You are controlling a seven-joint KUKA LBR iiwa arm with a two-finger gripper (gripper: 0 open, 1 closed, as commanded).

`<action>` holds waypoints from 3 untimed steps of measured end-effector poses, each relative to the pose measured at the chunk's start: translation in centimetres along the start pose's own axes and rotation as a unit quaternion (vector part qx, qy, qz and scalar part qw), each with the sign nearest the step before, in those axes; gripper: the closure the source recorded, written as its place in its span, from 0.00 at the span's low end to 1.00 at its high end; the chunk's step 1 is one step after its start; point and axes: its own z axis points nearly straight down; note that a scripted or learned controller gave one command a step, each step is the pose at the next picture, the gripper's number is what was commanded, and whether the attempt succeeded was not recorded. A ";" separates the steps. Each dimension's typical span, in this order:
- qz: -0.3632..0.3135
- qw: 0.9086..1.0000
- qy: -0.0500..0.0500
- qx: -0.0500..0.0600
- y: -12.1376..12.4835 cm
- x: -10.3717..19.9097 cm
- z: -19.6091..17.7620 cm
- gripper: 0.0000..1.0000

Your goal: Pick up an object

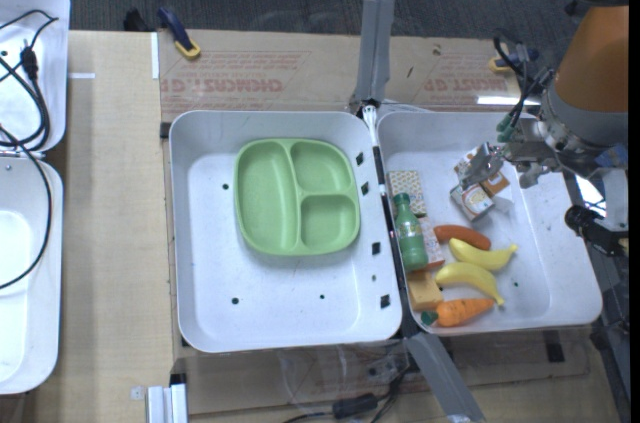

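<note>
In the right bin (563, 256) lie a green bottle (408, 229), a patterned cracker-like square (405, 185), an orange-red sausage shape (462, 235), two yellow bananas (476, 267), a carrot (462, 311) and a tan block (424, 289). A small white carton (474, 201) with red print sits tilted in the bin's upper middle. My gripper (484, 167) hangs directly over that carton's upper edge, very close or touching. The arm's orange band and grey wrist reach in from the upper right.
The left bin (185, 211) holds a light green divided plate (298, 196). A grey post (375, 51) rises between the bins at the back. Cardboard covers the bench behind the bins. White trays with black cables stand at far left.
</note>
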 end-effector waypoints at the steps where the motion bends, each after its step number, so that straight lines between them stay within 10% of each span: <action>1: 0.002 1.000 -0.003 -0.012 4.7 -3.2 11.9 0.00; 2: 0.004 1.000 -0.003 -0.013 4.8 -3.4 10.8 1.00; 3: 0.004 1.000 -0.003 -0.010 4.6 -3.4 11.2 0.00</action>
